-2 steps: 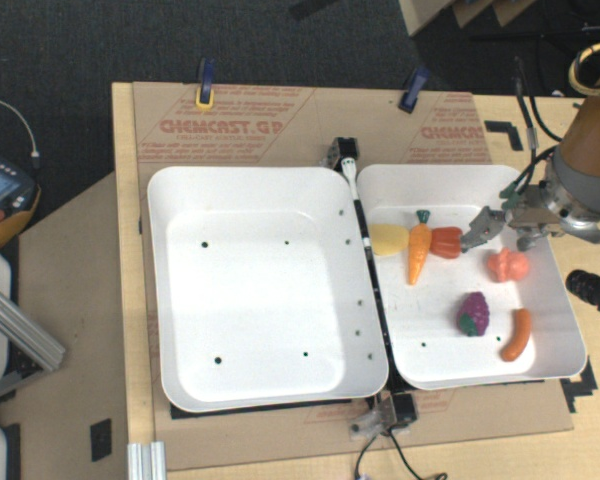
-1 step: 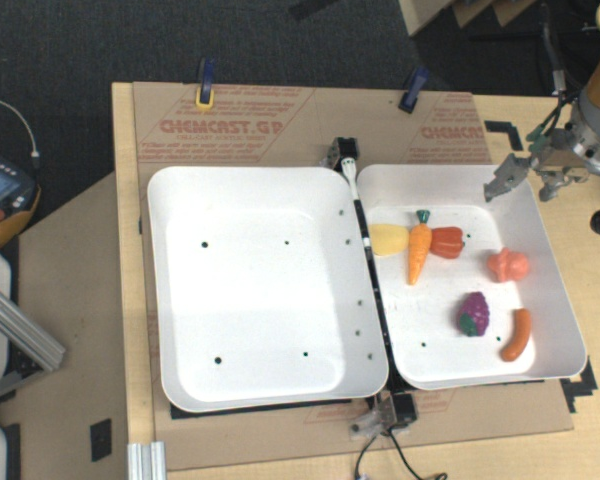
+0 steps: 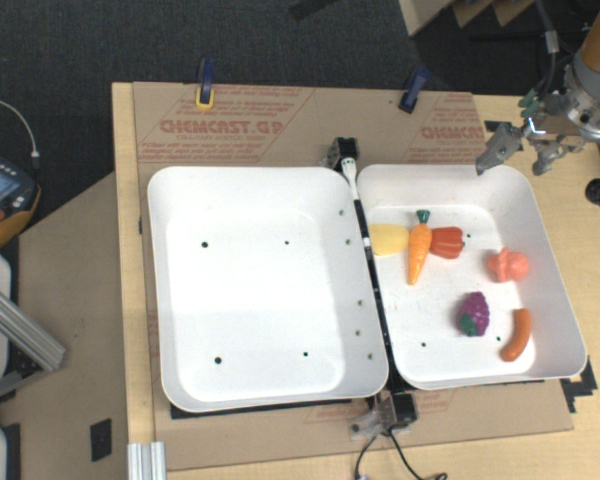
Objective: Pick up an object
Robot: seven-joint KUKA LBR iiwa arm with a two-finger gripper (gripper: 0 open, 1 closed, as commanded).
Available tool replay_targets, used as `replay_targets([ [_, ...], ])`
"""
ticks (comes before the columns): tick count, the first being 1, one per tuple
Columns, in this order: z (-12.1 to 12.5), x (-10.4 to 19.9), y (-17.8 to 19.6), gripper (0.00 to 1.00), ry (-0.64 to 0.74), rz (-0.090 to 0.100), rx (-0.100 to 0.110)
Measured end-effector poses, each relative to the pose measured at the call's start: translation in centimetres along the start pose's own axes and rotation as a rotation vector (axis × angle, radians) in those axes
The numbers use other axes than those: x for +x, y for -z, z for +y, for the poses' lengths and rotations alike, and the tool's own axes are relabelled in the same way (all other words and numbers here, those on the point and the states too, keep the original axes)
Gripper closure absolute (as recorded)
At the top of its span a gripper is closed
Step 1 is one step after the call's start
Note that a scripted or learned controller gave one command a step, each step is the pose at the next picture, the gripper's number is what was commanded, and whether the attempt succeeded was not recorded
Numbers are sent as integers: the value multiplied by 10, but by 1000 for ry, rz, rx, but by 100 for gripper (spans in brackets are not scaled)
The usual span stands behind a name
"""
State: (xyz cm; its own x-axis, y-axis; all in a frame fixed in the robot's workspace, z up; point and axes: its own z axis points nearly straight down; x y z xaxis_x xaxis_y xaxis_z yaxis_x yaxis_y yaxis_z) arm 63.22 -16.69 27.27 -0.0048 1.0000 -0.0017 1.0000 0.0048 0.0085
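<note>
Hovering at the upper right of the frame, the gripper (image 3: pixel 521 151) hangs just past the top right corner of the right bin (image 3: pixel 540 218), its two fingers spread apart with nothing between them. Below it, inside that bin, a pink object (image 3: pixel 507 265) lies nearest, toward the right wall. Left of that, a red piece (image 3: pixel 446 242), an orange carrot (image 3: pixel 419 251) and a yellow piece (image 3: pixel 387 239) sit touching in a row. Lower down lie a purple object (image 3: pixel 473 314) and an orange sausage shape (image 3: pixel 518 335). The left bin (image 3: pixel 180 208) lies alongside.
</note>
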Motion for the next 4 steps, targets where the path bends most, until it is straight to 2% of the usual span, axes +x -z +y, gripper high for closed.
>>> replay_targets([
  [1,37,26,17,0,0,0,1],
  [2,36,24,27,100,-2,-2,2],
  [3,-68,24,64,100,-8,2,8],
  [4,-156,53,89,100,-4,4,11],
])
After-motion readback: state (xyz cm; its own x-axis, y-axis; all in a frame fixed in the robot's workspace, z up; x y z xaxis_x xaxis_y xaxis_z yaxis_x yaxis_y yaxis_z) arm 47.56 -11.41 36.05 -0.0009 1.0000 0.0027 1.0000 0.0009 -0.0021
